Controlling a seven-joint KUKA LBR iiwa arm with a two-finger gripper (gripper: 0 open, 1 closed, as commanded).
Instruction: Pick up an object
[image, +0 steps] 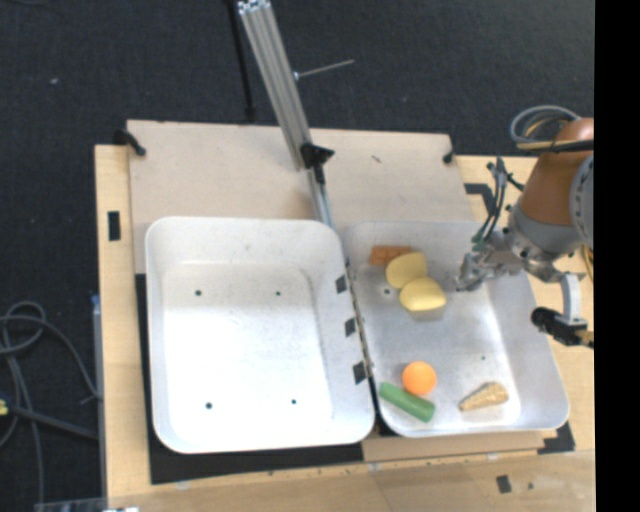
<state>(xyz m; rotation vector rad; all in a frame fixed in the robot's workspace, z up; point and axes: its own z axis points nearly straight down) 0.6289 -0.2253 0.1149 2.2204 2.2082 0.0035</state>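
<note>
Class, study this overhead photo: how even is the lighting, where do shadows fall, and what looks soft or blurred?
Camera view: lighting is flat and diffuse; the white bins show no harsh glare; faint shadows sit under the orange ball and green piece; the whole frame is slightly soft, and the gripper is indistinct.

No text, label, brand, number or sign can be read anywhere here: not on the white bins (250, 335), the things lying in them, the arm (550, 205), or the surface (380, 175) beneath.
</note>
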